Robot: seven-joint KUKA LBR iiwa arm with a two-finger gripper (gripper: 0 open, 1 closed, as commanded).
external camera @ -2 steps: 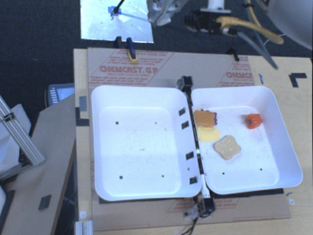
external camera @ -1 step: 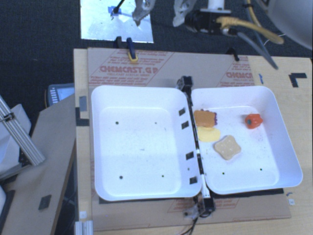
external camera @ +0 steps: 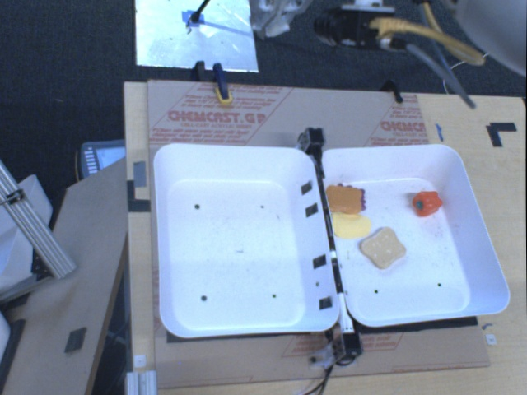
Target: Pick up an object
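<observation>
Camera view: toast (external camera: 383,248), likely light, stiff toy food, lies flat in the right bin (external camera: 478,220); best pinched across its edges. Gripper (external camera: 276,11) state: cannot tell.

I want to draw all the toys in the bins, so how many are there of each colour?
Orange with a purple edge: 1, the flat piece by the divider
Yellow: 1, the flat slice just below it
Tan: 1, the toast-shaped piece
Red-orange: 1, the small round item near the far right
Total: 4, all in the right bin
</observation>
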